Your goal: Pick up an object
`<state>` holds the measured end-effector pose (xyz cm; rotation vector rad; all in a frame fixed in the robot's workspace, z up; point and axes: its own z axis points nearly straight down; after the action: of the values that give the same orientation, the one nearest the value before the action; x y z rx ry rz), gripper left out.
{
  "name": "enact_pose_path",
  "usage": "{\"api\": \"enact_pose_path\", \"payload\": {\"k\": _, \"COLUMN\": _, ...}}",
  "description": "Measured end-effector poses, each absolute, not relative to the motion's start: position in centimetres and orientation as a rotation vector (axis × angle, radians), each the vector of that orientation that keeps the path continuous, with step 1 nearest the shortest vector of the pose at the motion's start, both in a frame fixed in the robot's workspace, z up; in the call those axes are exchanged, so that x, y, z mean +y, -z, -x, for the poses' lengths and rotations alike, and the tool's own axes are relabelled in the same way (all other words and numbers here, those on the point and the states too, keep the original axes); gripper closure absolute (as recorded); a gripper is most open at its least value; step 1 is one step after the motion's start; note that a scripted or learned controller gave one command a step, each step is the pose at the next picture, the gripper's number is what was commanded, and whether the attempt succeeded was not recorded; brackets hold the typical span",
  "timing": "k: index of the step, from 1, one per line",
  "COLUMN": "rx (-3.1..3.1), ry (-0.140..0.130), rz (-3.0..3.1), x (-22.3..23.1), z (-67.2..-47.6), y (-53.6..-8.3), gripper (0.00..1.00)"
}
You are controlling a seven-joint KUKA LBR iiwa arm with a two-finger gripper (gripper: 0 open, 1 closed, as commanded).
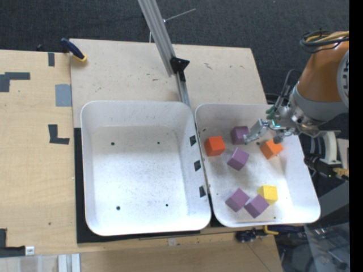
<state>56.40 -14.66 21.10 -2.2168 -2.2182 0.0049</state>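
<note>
Pale wood worktop (34, 152) on dark carpet, two glossy white bins. Claw (262, 130) in right bin (300, 200), grip state unclear, orange cube (271, 148) at its 5 o'clock.

Wooden bench (34, 152) carries two white bins. Left bin (91, 115) mid-bench. Right bin (303, 194) by right edge.
</note>
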Motion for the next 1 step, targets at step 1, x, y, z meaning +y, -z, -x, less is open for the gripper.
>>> {"api": "enact_pose_path", "payload": {"k": 1, "rx": -2.223, "ry": -0.001, "rz": 2.218, "x": -14.65, "z": -56.5, "y": -21.37, "gripper": 0.0}}
